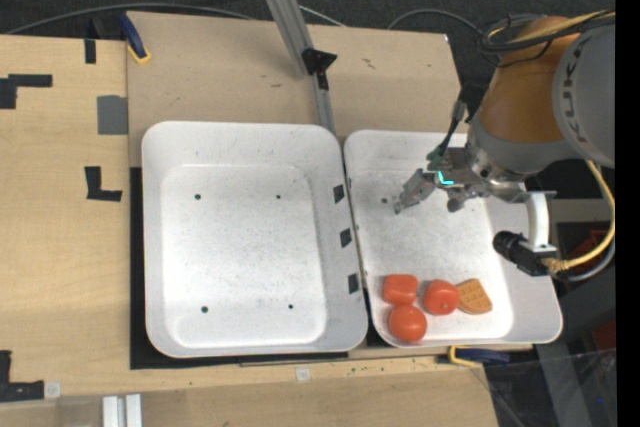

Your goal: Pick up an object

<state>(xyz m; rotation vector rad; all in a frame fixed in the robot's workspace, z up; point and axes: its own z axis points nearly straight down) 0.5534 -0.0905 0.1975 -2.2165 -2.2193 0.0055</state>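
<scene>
**Arm over the right bin, nothing lifted yet**

From above, looking down at a slant, the bench (260, 65) carries two shallow white bins side by side. The left bin (240, 235) shows its speckled white floor. The right bin (400, 165) holds all the pickable things, gathered at its near edge: three red, tomato-like pieces and one orange-brown piece. One red piece (400, 289) sits furthest left, a second (440, 298) just beside it to the right, and a third (407, 323) in front of them, close to the rim. The orange-brown piece (474, 297) lies just beside the second red one, possibly touching it.

The grey arm, with its orange band, reaches in from the right. Its pincer (415, 195) hangs over the far half of the right bin, well apart from the cluster, its fingers pointing left. Nothing sits between them, but I cannot tell how wide they stand.

As I judge it, the pick has not been made: all four pieces rest on the bin floor. What remains is to reach one piece, close on it, and lift.
</scene>
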